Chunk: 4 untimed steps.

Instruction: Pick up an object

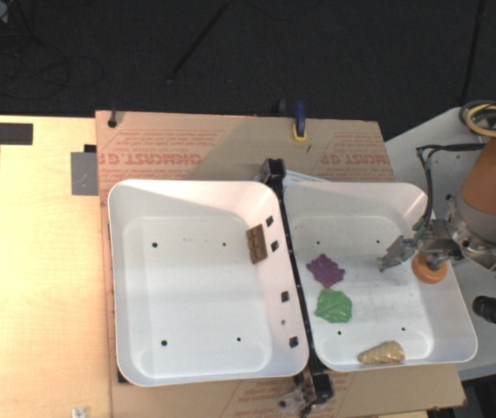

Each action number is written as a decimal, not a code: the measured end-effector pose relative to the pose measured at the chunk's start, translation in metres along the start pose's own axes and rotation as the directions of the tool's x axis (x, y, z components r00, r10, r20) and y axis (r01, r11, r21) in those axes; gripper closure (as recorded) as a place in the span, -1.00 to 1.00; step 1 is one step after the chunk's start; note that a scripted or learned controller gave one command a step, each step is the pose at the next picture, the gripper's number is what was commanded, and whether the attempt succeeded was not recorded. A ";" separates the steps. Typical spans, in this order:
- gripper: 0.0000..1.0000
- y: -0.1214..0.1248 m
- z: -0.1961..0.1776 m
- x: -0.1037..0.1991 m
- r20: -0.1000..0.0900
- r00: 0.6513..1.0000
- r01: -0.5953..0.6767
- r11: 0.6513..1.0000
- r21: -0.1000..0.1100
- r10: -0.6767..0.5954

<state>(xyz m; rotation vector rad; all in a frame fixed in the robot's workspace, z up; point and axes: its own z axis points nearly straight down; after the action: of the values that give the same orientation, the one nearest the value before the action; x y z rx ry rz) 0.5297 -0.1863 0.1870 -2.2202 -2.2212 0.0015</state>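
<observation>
End effector (402, 255) hangs over the right bin (444, 342) near its right wall, fingers spread, grasping nothing. Orange ball (429, 269) just beside it at the bin edge. Purple piece (325, 270) and green piece (334, 306) mid-bin, well apart from the fingers. Tan piece (381, 353) at the front. Brown block (255, 244) in the left bin (143, 355).

Grey metal gripper (402, 252) under an orange-banded arm (485, 181), black cable looped beside it.
</observation>
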 end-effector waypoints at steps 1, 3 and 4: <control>-1.00 0.070 -0.057 0.000 0.003 1.000 0.003 1.000 -0.009 -0.003; 1.00 0.064 -0.005 0.070 -0.005 1.000 0.005 1.000 0.007 -0.005; 1.00 0.031 -0.049 0.137 -0.004 1.000 0.006 1.000 0.000 -0.006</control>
<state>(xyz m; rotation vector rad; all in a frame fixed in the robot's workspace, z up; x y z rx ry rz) 0.5607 -0.0492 0.2364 -2.2116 -2.2260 -0.0027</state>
